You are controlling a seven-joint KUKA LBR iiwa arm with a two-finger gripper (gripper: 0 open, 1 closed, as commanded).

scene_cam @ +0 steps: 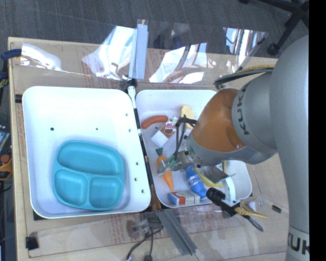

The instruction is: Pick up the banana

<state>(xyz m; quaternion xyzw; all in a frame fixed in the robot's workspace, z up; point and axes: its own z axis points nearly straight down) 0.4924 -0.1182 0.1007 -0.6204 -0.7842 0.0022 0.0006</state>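
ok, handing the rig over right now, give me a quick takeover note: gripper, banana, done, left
Gripper: arm is down over the right bin; the wrist hides the fingers, so no grasp can be confirmed.
Banana: a yellow piece shows at the bin's far side, just beside the orange band, likely the banana; mostly hidden by the arm.
Other items in the right bin: sausage, carrot, blue bottle.
Left bin holds the teal divided tray.
Done: nothing verifiable.
Left: confirm grasp, lift banana.
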